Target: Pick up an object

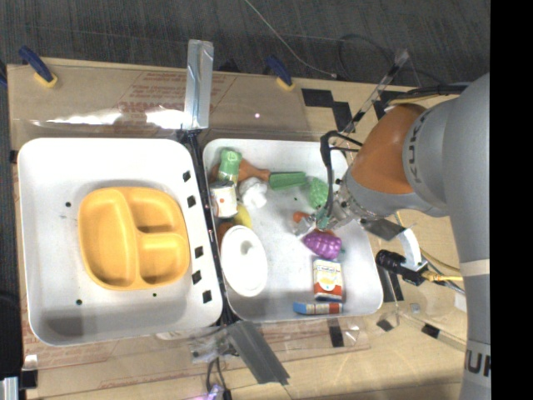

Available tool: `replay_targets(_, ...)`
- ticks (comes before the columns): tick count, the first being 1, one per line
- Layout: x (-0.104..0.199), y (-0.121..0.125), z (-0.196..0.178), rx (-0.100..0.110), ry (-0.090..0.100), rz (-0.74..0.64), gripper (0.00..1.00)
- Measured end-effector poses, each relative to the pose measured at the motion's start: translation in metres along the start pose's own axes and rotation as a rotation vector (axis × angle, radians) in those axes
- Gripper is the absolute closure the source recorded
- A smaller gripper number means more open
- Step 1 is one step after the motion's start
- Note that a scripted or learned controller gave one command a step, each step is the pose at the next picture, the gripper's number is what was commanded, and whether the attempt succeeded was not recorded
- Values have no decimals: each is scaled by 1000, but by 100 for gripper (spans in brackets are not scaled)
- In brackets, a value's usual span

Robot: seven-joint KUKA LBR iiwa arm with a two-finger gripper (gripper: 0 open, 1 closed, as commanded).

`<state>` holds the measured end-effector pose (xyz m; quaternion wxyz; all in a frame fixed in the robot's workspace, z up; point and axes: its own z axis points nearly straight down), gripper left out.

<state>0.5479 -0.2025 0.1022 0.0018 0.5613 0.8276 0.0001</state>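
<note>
Even overhead light, tape glare (125, 117), slightly soft pic.

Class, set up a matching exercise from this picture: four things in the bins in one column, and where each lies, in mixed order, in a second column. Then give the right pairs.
Things:
1. yellow divided tray
2. white round lid
3. purple grapes
4. small carton

Places:
A. just below the grapes, toward the right bin's near edge
B. by the right bin's left wall
C. in the left bin
D. right bin, just below the gripper

Pairs: 1-C, 2-B, 3-D, 4-A
</note>
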Motion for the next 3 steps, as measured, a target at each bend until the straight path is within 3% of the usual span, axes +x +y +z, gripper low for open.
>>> replay_targets(1, 42, 14, -105, -3, 0, 114, 100)
replay_targets(2, 62, 96, -156, 2, 2, 292, 100)
replay_targets(3, -9, 59, -165, 4, 1, 202, 100)
